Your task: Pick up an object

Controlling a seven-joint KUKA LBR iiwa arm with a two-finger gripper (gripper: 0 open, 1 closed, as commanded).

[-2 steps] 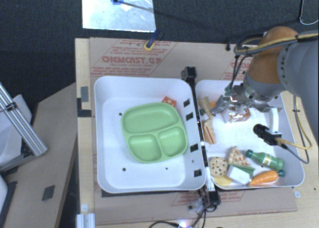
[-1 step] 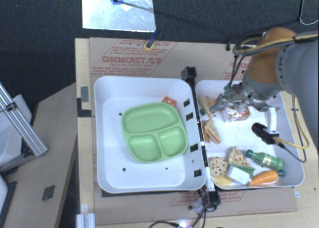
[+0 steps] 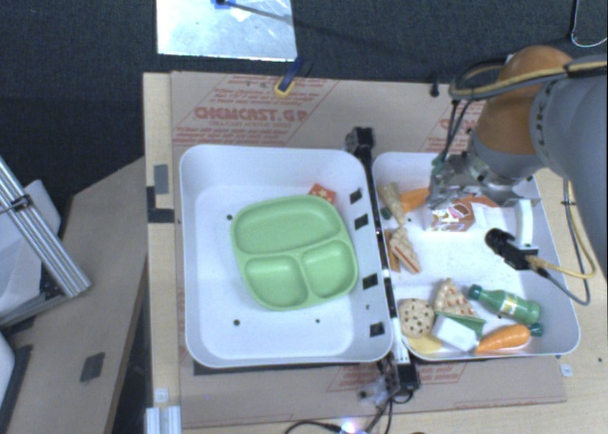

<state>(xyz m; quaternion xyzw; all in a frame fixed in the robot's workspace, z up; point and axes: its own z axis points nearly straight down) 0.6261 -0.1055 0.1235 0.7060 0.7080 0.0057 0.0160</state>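
Observation:
My gripper [image 3: 443, 197] is low in the back half of the right bin [image 3: 560, 323], with the grey arm reaching in from the right. Directly beneath and just in front of it lies a small red and white packet [image 3: 456, 218]. An orange piece [image 3: 414, 199] and a pale bread stick [image 3: 389, 200] lie just to the gripper's left. Whether the gripper touches the packet is hidden by the wrist.
The left bin [image 3: 204, 233] bears a green divided plate [image 3: 290, 252] and a small orange box [image 3: 322, 193]. At the front of the right bin lie a sandwich [image 3: 405, 253], cookie [image 3: 414, 316], pizza slice [image 3: 453, 298], green bottle [image 3: 503, 305], carrot [image 3: 503, 337] and white block [image 3: 458, 331].

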